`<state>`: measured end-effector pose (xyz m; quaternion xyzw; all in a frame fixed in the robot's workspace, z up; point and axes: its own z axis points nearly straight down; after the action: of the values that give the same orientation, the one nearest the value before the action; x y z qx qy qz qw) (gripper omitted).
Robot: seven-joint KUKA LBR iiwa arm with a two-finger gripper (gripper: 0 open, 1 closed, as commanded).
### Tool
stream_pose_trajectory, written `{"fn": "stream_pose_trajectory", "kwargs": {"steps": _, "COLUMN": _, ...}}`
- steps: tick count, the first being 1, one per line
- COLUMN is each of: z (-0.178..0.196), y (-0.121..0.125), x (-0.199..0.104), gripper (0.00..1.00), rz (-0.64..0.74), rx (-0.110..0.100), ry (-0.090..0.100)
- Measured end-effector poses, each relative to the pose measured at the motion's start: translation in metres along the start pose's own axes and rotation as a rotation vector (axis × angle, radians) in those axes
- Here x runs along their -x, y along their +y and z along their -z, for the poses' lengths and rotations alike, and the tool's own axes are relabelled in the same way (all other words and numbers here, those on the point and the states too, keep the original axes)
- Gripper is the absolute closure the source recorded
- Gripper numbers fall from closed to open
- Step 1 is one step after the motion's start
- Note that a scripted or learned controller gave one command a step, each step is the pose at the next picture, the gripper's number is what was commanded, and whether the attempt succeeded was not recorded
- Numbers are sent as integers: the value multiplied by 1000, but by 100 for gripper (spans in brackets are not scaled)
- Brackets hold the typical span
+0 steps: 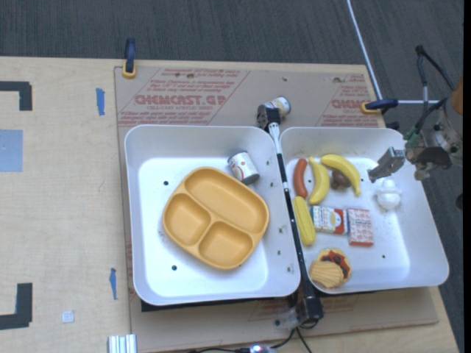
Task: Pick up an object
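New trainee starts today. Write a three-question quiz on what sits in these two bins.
1. True or false: the yellow three-compartment plastic plate lies in the left white bin.
2. Which lies nearest the end effector? A) white rounded toy B) small silver can C) toy burger
3. Fill in: the red toy sausage lies beside two yellow toy ____ in the right white bin.

Key: 1 true; 2 A; 3 bananas.
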<state>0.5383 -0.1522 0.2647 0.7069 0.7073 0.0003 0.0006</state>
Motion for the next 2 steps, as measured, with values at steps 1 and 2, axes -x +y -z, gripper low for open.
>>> {"fn": "stream_pose_trajectory", "kwargs": {"steps": 1, "z": -133, "y": -25, "x": 25, "gripper": 0, "rz": -1, "rx": -3, "ry": 1}}
{"fn": "stream_pose_trajectory", "kwargs": {"steps": 2, "z": -173, "y": -31, "x": -51, "gripper": 0, "rz": -3, "rx": 17, "ry": -8}}
